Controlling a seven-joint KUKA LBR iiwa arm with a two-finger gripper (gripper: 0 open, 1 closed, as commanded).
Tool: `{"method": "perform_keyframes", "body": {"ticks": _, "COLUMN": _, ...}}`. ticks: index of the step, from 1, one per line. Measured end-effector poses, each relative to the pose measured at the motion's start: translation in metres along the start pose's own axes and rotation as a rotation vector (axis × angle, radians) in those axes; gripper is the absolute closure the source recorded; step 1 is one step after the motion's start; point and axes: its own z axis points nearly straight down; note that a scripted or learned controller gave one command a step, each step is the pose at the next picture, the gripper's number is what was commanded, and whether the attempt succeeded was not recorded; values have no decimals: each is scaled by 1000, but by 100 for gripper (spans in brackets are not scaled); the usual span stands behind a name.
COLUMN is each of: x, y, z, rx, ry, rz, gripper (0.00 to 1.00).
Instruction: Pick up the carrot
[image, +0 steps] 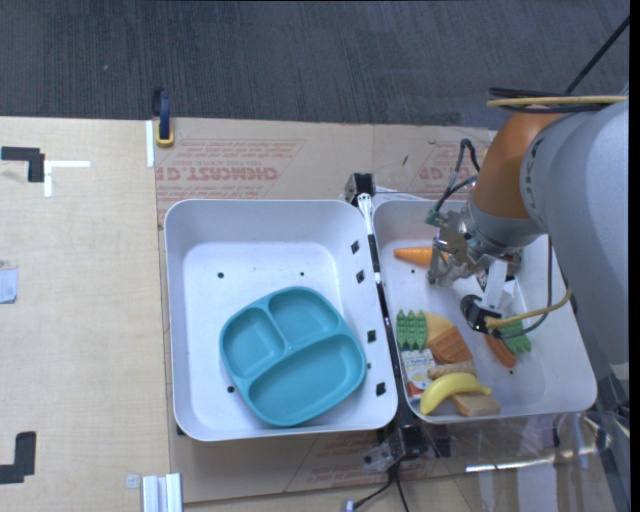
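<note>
Pale wood and a sheet of brown printed cardboard (230, 165) make up the bench top, with two white bins set side by side on it. The gripper (447, 268) is down inside the right bin (545, 385), in its far half, hanging from the grey arm (590, 200) with its orange band. From this slanted angle I cannot tell whether the gripper is open or closed, and nothing can be seen clamped in it.

The carrot (412, 255) lies on the bin floor just to the camera-left of the gripper. Its pointed end aims at the wall shared with the other bin, and its thicker end runs right up to the gripper's metal parts. Whether the two touch cannot be made out.

Nearer the camera, an orange piece with a green end (504, 349) lies on the right side of the bin floor. Further left sit a green ridged piece (410, 328), a yellow wedge (438, 324) and an orange-brown slice (453, 346) close together. Toward the near wall are a banana (450, 391) and a tan chunk (476, 405) touching it.

The left bin (200, 230) holds a teal divided plate (295, 358), lying flat and turned at an angle, toward the near right part of the floor.
</note>
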Motion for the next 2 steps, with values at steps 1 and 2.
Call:
{"method": "perform_keyframes", "body": {"ticks": 1, "x": 0, "y": 0, "z": 0, "rx": -1, "ry": 0, "rz": 0, "gripper": 0}}
{"method": "perform_keyframes", "body": {"ticks": 2, "x": 12, "y": 38, "z": -3, "rx": 13, "ry": -6, "rz": 634, "gripper": 0}}
